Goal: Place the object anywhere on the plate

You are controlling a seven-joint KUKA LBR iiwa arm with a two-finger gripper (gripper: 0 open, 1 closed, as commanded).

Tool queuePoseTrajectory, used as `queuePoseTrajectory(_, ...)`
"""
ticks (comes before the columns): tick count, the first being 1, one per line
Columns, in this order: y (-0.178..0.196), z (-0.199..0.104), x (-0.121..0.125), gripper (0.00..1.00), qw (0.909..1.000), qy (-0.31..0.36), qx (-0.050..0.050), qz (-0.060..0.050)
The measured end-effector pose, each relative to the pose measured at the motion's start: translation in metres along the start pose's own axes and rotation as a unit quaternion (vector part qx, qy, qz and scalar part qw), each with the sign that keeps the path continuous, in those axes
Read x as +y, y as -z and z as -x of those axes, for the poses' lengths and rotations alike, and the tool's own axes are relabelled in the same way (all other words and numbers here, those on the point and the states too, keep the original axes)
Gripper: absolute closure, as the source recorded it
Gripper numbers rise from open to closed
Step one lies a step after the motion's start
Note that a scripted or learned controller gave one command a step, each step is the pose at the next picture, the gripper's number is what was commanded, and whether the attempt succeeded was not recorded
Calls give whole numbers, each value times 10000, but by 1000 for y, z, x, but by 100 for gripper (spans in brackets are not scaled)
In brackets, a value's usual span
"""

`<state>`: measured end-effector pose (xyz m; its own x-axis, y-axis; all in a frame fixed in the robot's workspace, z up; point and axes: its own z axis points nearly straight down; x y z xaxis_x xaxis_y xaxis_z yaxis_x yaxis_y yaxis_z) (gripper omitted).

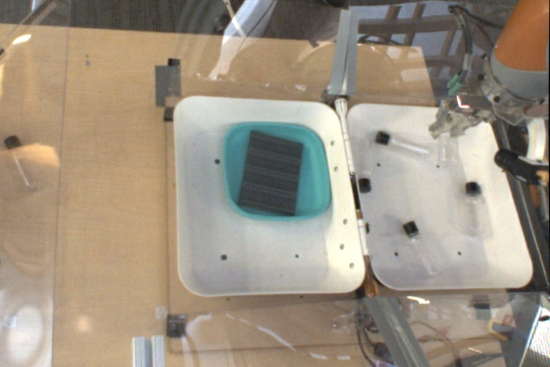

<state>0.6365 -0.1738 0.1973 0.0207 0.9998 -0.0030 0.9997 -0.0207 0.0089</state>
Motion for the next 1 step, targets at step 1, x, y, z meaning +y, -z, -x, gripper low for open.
queuePoseTrajectory(1, 0, 0, 0, 0, 10000, 0, 0, 1)
